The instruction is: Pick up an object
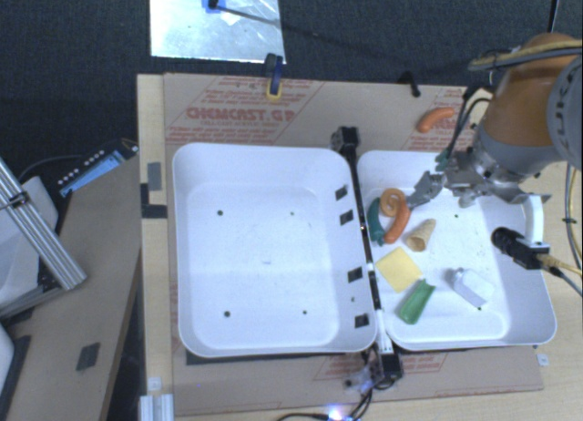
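The right bin (pixel 524 323) holds several small objects. An orange curled piece (pixel 393 200) and an orange sausage shape (pixel 399 225) lie at its left side beside a dark green piece (pixel 373 220). Below them lie a tan cone (pixel 420 235), a yellow square (pixel 399 269), a green oblong piece (pixel 415 302) and a white-grey item (pixel 467 287). My gripper (pixel 426 191) hangs over the bin's upper middle, just right of the orange curled piece and above the cone. Nothing is visibly held.
The left bin (pixel 196 319) sits beside the right one, with black clips (pixel 346 219) along the shared rim. An orange sausage-like item (pixel 435 119) lies on the board behind the right bin. A black part with a cable (pixel 515 246) juts over the bin's right side.
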### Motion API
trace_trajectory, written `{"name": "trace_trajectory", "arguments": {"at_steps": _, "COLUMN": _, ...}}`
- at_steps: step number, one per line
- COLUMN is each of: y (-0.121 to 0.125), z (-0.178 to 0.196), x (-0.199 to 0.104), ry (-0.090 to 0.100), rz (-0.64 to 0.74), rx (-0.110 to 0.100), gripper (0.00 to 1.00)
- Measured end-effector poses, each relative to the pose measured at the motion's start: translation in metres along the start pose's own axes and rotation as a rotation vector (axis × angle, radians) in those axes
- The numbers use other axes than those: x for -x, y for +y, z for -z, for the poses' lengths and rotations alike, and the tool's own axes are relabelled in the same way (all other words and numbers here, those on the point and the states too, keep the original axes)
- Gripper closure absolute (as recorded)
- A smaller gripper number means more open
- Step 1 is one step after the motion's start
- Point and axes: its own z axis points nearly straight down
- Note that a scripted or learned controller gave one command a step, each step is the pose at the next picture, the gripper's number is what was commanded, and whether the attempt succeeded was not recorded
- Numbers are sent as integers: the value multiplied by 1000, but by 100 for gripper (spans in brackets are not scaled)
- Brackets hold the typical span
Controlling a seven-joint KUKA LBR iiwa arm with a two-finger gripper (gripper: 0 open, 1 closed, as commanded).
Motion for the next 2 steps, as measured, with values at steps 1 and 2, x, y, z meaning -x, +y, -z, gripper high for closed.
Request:
{"name": "trace_trajectory", "arguments": {"at_steps": 1, "y": 0, "z": -88, "x": -13, "ry": -5, "rz": -3, "rx": 10, "gripper": 0}}
{"name": "trace_trajectory", "arguments": {"at_steps": 2, "y": 0, "z": -80, "x": -14, "ry": -4, "rz": -2, "rx": 8, "gripper": 100}}
